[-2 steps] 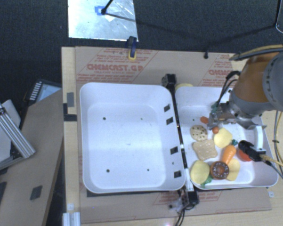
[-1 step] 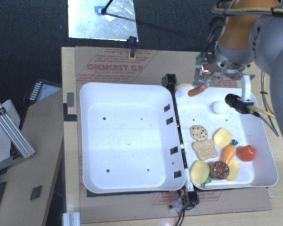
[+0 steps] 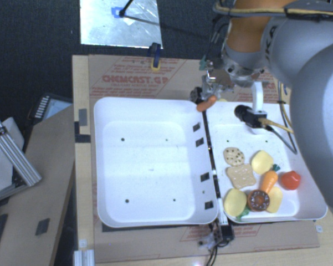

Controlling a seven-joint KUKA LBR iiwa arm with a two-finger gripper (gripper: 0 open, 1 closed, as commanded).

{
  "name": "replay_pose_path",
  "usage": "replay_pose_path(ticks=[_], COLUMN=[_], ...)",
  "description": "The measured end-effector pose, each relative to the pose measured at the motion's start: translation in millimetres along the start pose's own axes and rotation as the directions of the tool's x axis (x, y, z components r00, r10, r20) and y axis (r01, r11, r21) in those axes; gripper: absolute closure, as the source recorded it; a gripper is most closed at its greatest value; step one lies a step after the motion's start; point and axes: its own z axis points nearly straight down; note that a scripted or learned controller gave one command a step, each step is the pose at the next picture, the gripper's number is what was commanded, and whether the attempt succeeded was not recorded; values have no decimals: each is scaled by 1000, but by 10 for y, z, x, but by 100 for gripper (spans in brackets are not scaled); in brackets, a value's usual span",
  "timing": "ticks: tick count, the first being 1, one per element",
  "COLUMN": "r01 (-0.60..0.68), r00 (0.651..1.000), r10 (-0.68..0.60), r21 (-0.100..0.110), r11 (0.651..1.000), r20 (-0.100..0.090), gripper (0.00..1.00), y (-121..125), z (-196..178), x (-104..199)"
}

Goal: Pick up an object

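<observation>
Claw (image 3: pixel 209 96) is at the far end of the seam between the two shallow white bins, left bin (image 3: pixel 108 148) and right bin (image 3: pixel 307 204). A small orange sausage-shaped toy (image 3: pixel 206 103) sits right at its tip, over the rims. From here I cannot tell whether the claw is wide, narrow or actually pinching it. Risks as I see them: if it has the toy at all, it looks caught near one end, so the toy could pivot and slip out on a lift. It might then bounce off the rim into either bin, or go off the far side onto the bench (image 3: pixel 133 77). The claw is also close to the rims, so a low move could clip plastic. Count, all in the near part of the right bin:

- one round speckled biscuit (image 3: pixel 232 155)
- one square tan cracker (image 3: pixel 241 175)
- three pale yellow lumps (image 3: pixel 261 161)
- one orange carrot with a green top (image 3: pixel 269 180)
- one red tomato (image 3: pixel 290 179)
- one brown doughnut (image 3: pixel 259 200)

Add the one orange sausage toy. Two bins in total.
</observation>
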Motion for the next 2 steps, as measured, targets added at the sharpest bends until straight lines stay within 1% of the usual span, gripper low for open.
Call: replay_pose_path(ticks=[1, 2], r01=[1, -1], r00=[1000, 1000], r10=[-1, 1], r21=[-12, -2], r11=[1000, 1000], r20=[-2, 3], gripper=[100, 100], y=[15, 11], z=[-1250, -1278], x=[708, 650])
